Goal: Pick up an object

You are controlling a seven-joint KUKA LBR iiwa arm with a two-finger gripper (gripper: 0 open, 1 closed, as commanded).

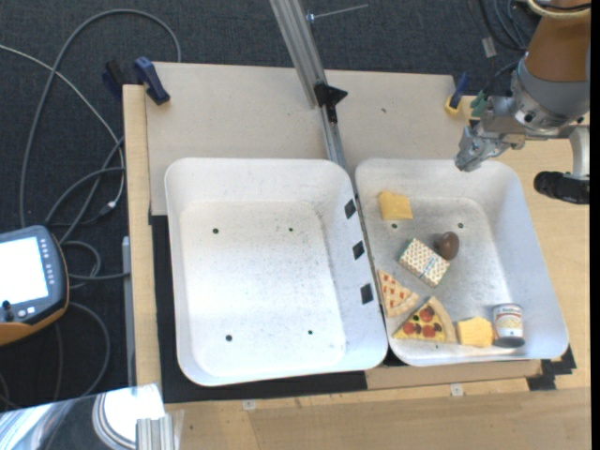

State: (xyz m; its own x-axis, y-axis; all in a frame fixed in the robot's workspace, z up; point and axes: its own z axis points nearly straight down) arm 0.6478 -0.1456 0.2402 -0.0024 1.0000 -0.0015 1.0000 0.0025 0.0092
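Note:
The right bin (525, 242) holds several small items: a yellow block (395, 205), a brown rounded piece (448, 245), a speckled white box (424, 261), two pizza slices (397, 293) (427, 322), a second yellow block (475, 332) and a small can (508, 323). My gripper (470, 154) hangs above the far rim of the right bin, up and to the right of the items. Nothing is seen in it.
The left bin (187, 251) lies beside the right one. A slanted metal bar (305, 50) crosses the bench's back toward the gap between the bins. Blue clamps (150, 78) (457, 92) sit on the bench's far edge. Cables lie on the floor to the left.

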